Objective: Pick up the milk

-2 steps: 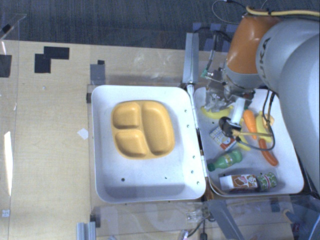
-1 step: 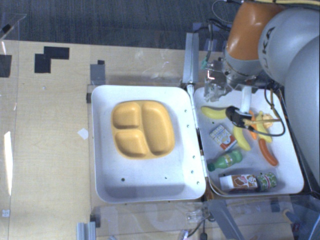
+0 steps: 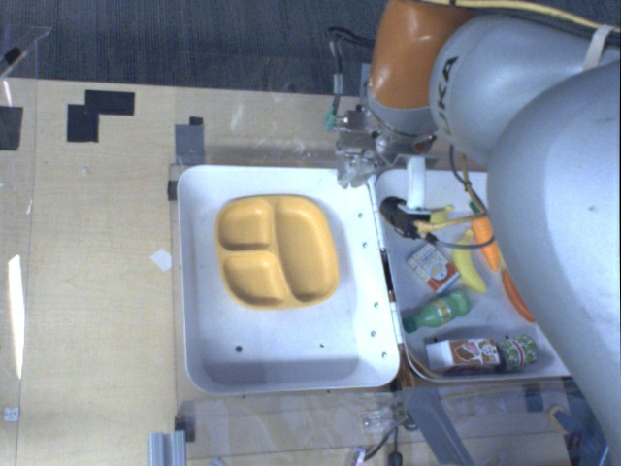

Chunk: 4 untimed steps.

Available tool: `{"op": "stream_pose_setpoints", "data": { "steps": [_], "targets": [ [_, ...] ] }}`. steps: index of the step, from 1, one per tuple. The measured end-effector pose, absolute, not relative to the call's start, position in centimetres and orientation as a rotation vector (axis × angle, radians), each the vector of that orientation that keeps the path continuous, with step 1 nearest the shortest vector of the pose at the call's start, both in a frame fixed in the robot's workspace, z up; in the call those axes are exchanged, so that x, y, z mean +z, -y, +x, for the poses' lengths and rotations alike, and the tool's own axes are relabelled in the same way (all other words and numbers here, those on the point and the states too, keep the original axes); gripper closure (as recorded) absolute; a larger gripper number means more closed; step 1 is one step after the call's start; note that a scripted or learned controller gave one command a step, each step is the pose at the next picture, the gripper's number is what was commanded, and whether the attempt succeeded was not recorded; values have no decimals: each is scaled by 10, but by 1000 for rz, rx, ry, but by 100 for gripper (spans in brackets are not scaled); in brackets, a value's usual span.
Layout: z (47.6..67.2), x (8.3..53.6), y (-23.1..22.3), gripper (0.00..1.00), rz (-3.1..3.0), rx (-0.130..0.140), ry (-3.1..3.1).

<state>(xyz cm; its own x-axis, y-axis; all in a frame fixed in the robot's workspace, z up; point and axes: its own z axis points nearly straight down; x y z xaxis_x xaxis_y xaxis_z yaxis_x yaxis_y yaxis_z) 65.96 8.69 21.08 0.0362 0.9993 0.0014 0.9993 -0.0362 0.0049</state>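
The gripper (image 3: 355, 166) is hanging at the far rim of the bench, right over the seam where the two bins meet, at about 12 o'clock from the centre of the left bin (image 3: 194, 289). It is small and cluttered with metal parts, so whether it is open or closed cannot be told, and nothing is showing in its grasp. The grey arm (image 3: 543, 153) is reaching in from 3 o'clock, and its orange band (image 3: 403, 51) is sitting just above the wrist; black lettering that is reading as "KUKA" is running down the grey casing beside that band.

The milk (image 3: 433, 263), a small white carton with red and blue print too blurred to read, is lying in the right bin (image 3: 412, 357), at roughly 5 o'clock from the gripper and well apart from it. A banana (image 3: 468, 268) is lying just beside the carton at its 3 o'clock, and a green bottle (image 3: 439, 311) is resting near it at 6 o'clock. A brown-and-white box (image 3: 464, 353) is lying along the bin's near wall, its label unreadable.

A yellow divided plate (image 3: 278, 250) is sitting in the left bin.
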Motion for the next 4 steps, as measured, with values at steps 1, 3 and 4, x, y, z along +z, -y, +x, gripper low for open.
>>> {"op": "stream_pose_setpoints", "data": {
  "steps": [1, 3, 4],
  "targets": [
    [609, 357, -43, 100, 2114, 9, -2317],
    [528, 279, -181, 100, 1950, 4, -2461],
    [500, 192, -126, 100, 2017, -1, -2410]
  ]
}}
